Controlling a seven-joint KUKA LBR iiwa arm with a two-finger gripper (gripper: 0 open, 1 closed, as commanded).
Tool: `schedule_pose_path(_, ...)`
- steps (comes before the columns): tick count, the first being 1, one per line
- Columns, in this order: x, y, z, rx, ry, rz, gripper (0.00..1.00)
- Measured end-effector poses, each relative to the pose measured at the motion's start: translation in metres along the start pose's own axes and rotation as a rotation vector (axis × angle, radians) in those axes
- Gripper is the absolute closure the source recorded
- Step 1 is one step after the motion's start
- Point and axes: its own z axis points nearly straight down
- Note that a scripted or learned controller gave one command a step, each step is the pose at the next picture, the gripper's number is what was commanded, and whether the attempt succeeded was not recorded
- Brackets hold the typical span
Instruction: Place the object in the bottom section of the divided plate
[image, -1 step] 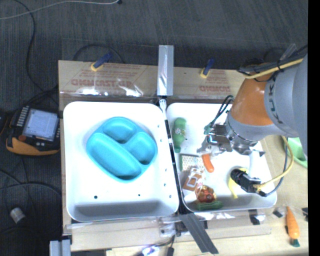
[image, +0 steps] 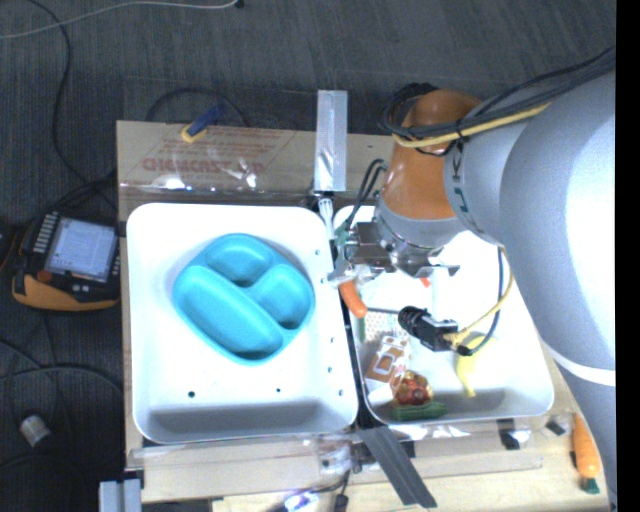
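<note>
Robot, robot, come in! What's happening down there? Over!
End effector low over right white bin, by the orange carrot-like piece. Blue divided plastic plate sits in left white bin, nothing in its sections. Small food toys clustered below.

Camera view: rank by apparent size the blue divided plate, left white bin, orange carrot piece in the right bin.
1. left white bin
2. blue divided plate
3. orange carrot piece, partly hidden under the arm, so its full size is unsure.

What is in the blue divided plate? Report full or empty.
Empty. The blue divided plate lies flat in the left bin, and all its sections show bare blue. The loose objects lie in the right bin.
</note>
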Motion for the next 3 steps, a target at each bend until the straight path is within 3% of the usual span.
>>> schedule_pose_path(1, -0.051, -0.049, -0.044, 0.000, -0.001, -0.010, 1.00)
schedule_pose_path(2, 0.037, 0.009, -0.053, -0.002, -0.001, -0.321, 1.00)
schedule_pose_path(3, 0.037, 0.009, -0.053, -0.002, -0.001, -0.321, 0.00)
